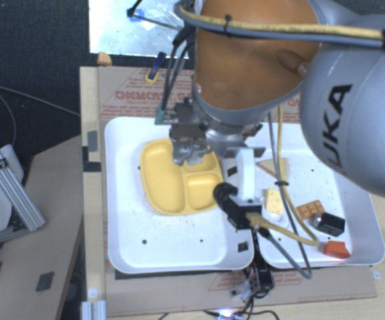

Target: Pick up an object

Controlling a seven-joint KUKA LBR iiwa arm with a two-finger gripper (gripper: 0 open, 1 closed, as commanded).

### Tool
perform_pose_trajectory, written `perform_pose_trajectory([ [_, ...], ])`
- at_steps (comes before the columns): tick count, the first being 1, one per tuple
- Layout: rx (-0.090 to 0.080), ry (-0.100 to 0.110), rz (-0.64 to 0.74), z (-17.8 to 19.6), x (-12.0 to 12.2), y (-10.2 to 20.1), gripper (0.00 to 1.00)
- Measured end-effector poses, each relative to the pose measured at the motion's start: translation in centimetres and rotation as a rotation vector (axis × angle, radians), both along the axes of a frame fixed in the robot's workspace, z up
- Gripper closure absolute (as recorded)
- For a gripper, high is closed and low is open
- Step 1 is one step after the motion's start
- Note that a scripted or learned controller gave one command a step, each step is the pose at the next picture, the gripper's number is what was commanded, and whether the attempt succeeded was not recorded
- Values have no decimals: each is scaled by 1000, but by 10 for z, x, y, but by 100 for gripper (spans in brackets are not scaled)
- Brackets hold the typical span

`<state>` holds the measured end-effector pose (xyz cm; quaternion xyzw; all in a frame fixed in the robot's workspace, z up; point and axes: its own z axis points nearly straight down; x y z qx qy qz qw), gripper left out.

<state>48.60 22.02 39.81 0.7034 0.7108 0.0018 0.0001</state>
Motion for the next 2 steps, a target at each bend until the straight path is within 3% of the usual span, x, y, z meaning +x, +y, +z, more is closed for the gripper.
perform_pose_trajectory([
  [1,-4,4,-10,-134,72,13,100],
  [2,-3,7,-11,-130,22,-18,100],
])
